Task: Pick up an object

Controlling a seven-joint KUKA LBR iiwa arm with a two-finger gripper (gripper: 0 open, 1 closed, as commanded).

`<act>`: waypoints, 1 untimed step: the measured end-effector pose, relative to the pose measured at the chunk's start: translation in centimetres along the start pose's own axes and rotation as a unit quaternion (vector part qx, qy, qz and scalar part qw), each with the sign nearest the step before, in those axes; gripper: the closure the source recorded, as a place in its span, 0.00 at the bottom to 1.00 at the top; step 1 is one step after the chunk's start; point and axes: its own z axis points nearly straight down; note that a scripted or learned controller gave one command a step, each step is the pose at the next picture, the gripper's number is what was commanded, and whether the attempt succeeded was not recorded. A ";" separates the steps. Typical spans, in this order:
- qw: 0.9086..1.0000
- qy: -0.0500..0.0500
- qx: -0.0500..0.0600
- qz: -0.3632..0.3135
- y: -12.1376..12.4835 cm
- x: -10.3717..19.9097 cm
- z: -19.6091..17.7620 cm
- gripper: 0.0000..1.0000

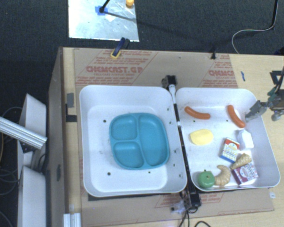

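Note:
The right bin [272, 161] holds several small items: two orange sausages [197, 112] [235, 116], a yellow lump [201, 136], a small blue and red carton [230, 150], a white block [245, 138], a tan croissant [223, 175], a green apple [206, 179], a cone-shaped pastry [242, 161] and a red packet [246, 174]. My gripper [264, 113] hangs over that bin's right rim, just right of the second sausage. It is open, with nothing between its fingers.
The left bin [92, 126] holds a blue divided plate [139, 141]. A black clamp [170, 82] sits at the far end of the ridge between the bins. Cardboard lines the bench behind the bins. A metal rail [19, 130] juts in from the left.

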 end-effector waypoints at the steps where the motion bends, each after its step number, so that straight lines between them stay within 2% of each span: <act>1: 1.000 0.000 0.000 -0.001 6.0 0.1 7.6 0.00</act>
